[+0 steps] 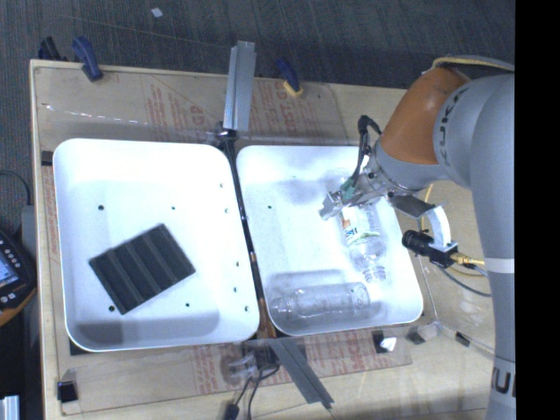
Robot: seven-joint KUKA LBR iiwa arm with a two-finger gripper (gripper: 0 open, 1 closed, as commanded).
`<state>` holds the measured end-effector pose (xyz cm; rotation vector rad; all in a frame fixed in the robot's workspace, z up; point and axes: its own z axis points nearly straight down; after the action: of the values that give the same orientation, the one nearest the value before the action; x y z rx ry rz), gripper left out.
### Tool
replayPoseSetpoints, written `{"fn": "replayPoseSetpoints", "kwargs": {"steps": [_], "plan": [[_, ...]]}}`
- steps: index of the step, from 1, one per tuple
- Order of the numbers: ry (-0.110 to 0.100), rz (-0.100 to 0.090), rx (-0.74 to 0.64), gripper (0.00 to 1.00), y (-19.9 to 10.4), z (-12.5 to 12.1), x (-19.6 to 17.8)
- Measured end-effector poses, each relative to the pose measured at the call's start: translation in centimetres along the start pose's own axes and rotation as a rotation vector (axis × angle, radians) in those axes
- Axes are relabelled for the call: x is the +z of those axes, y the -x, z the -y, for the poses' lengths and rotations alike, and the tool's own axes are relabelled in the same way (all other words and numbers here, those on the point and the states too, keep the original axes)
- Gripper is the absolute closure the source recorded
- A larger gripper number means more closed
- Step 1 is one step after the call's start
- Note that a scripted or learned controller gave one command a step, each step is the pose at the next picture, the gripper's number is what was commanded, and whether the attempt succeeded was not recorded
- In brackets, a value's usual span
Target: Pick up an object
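Bench carried two white bins; claw [343,201] low in the right bin [289,178], its state not readable.
Small clear bottle [363,239] lay just at the claw's 5 o'clock, larger clear bottle [319,300] along the bin's 6 o'clock wall. Both looked light, thin-walled, slick, likely to roll or dent; best taken across mid-body. Ribbed dark slab [142,267] sat in the left bin [131,160].

Right bin [262,234]: open floor at its upper left; a small bottle [363,239] at centre right and a large clear bottle [319,302] along the lower wall obstruct. Left bin [79,173]: a dark ridged slab [142,267] occupies lower centre, upper half free.
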<state>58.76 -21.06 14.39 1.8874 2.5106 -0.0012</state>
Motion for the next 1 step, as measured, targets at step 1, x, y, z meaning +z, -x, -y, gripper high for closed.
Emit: {"fn": "replayPoseSetpoints", "kwargs": {"steps": [1], "plan": [[0.0, 0.0, 0.0, 0.0, 0.0, 0.0, 0.0]]}}
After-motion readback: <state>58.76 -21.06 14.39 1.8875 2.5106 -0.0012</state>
